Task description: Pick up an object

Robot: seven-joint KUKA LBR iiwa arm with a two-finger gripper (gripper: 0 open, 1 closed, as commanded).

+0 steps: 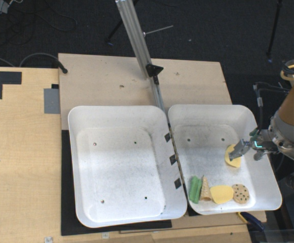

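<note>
Reaching into right bin (248,116), pincer (249,149) spread open above yellow flat piece (232,159) by right wall; nothing gripped, pick not yet done. Green piece (194,188), cone (206,188), yellow disc (221,194), cookie (241,193) crowd front edge. Left bin (81,125) offers open room.

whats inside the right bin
The right bin holds a green piece, cone, yellow blob, cookie and a yellow piece, partly covered by the gripper.
</note>
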